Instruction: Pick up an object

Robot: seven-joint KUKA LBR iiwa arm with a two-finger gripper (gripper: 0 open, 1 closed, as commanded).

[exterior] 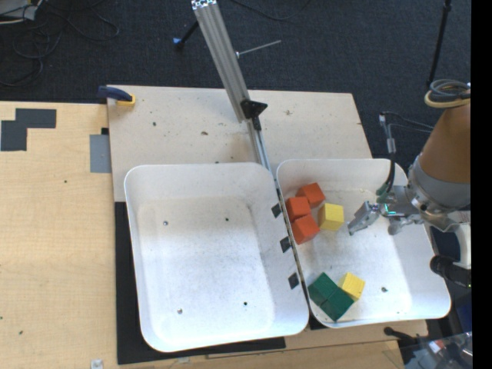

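The right bin (388,264) holds three orange blocks (304,210) clustered by its left wall. A yellow cube (332,215) rests just right of them. Near the front of the bin a green block (330,295) lies against a second yellow cube (353,285). My gripper (378,220) hangs over the middle-right of this bin, a short way right of the first yellow cube. Its fingers are spread open and nothing sits between them. The arm's orange band (450,148) rises at the right edge.
The left bin (200,244) sits beside the right one, with black clips along their shared wall. A slanted aluminium post (227,60) stands behind the bins. A blue clamp (117,94) sits at the bench's far left corner.
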